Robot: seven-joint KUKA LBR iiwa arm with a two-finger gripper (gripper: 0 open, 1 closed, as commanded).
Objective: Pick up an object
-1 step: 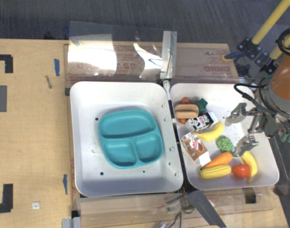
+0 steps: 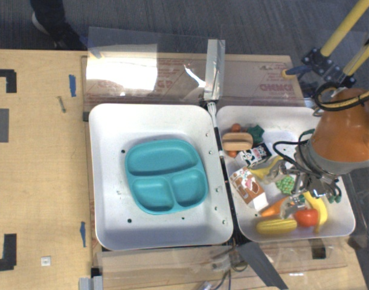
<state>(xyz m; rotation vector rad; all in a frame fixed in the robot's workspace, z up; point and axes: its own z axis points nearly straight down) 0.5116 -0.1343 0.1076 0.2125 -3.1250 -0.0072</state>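
Observation:
The right bin holds a jumble of toy foods. A hot dog bun and a dark green piece lie at the back. A black-and-white carton and a brown snack packet sit mid-left. A carrot, a yellow piece, a red tomato and a banana lie at the front. My gripper is lowered into this bin beside a green leafy piece, just above the tomato and carrot. The wrist hides what lies under it.
The left bin holds a teal divided plate. A clear plastic panel and a metal post stand behind the bins. Yellow poles and cables crowd the upper right.

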